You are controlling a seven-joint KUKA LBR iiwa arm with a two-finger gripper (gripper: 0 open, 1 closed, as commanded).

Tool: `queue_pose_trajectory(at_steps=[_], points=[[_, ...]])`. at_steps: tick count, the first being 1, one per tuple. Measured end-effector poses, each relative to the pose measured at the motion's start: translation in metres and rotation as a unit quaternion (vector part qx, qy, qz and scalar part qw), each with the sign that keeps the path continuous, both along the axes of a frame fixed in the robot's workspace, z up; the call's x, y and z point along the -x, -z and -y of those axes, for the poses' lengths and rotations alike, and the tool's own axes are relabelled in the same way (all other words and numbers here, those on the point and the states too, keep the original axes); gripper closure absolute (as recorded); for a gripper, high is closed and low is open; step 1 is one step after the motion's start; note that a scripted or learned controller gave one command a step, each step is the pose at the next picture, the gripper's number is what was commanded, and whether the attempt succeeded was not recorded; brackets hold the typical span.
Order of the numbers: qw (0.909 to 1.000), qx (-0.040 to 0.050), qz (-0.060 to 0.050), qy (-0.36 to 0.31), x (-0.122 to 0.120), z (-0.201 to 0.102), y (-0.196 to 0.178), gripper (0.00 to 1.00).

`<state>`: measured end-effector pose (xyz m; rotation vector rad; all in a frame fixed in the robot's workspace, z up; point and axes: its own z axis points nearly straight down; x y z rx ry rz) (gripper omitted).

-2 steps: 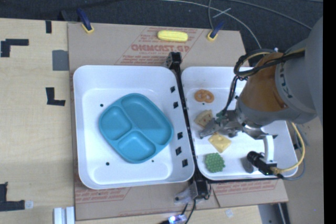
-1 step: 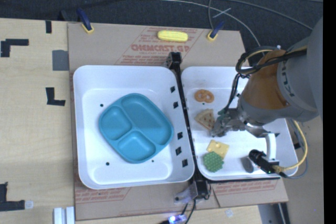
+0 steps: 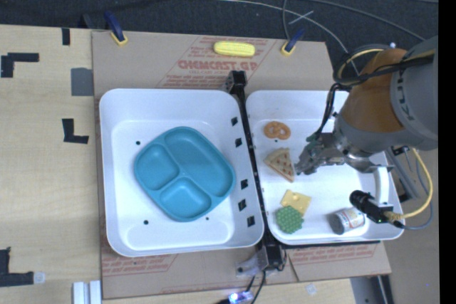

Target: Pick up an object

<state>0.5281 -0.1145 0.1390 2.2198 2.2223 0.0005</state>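
In the right bin (image 3: 324, 102) lie a brown pretzel (image 3: 276, 130), a tan wedge of toast (image 3: 281, 163), a yellow cheese piece (image 3: 296, 201), a green round piece (image 3: 289, 219) and a small grey can (image 3: 346, 221). My gripper (image 3: 308, 159) hangs low over the middle of this bin, just right of the toast wedge, its dark fingers pointing down and to the left. No object shows between them. The arm's grey and orange body covers the bin's right side.
The left bin (image 3: 117, 117) holds a blue divided tray (image 3: 184, 172). A yellow corn cob (image 3: 234, 49) lies on the cardboard behind the bins. Cables loop over the dark floor at the back and beside the arm at the right.
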Motion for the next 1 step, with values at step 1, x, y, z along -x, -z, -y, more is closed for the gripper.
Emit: queue_pose_trajectory(at_steps=[1], points=[[1.0,0.0003,0.001,0.0,-0.0097,-0.0001,-0.0471,1.0]])
